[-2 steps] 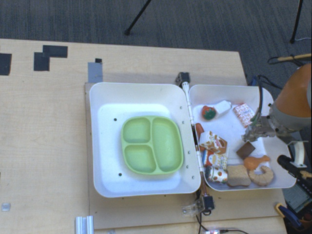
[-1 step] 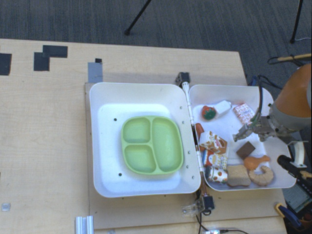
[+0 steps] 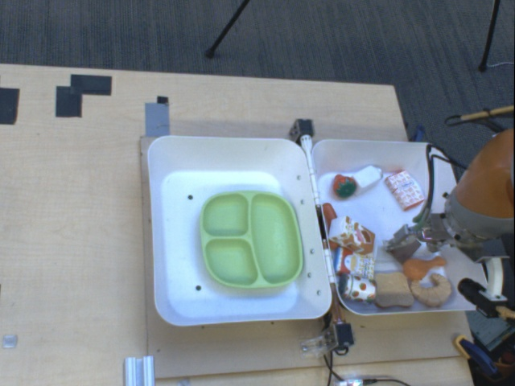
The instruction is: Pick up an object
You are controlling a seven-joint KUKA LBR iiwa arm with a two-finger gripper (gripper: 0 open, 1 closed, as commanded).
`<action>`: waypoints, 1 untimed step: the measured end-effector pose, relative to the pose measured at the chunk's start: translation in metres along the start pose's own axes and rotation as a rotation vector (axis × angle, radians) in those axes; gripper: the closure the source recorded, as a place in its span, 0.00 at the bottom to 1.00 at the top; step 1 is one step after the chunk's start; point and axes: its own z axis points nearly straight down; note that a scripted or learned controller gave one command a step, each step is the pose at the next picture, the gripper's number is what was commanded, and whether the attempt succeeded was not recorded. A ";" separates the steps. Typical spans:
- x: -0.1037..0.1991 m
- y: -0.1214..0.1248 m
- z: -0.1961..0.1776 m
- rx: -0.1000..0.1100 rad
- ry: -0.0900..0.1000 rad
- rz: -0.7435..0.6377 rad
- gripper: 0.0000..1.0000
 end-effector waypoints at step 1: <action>-0.013 0.116 0.002 0.004 0.001 -0.005 0.00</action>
